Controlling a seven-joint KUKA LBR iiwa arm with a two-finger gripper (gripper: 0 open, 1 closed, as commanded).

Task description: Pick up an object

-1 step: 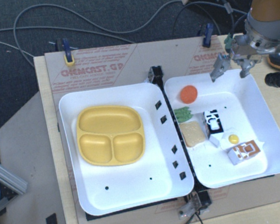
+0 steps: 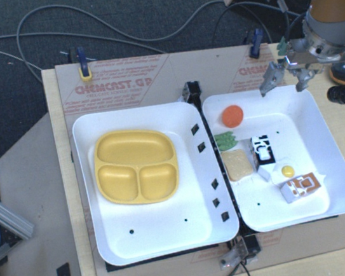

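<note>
Nothing had been lifted yet: my gripper (image 2: 286, 78) hung with fingers spread and bare above the far rim of the right bin (image 2: 328, 149). Below and ahead of it lay an orange ball (image 2: 233, 116), a green piece (image 2: 225, 140), a tan block (image 2: 238, 164), a black-and-white box (image 2: 263, 149) and a small yellow ball (image 2: 287, 171). Nothing blocked the descent. A yellow divided plate (image 2: 136, 166) sat well apart.

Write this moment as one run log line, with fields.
phase: pre-grasp | gripper: open, holding nothing, above far rim of right bin | nearest object: orange ball | yellow tray: in left bin
</note>
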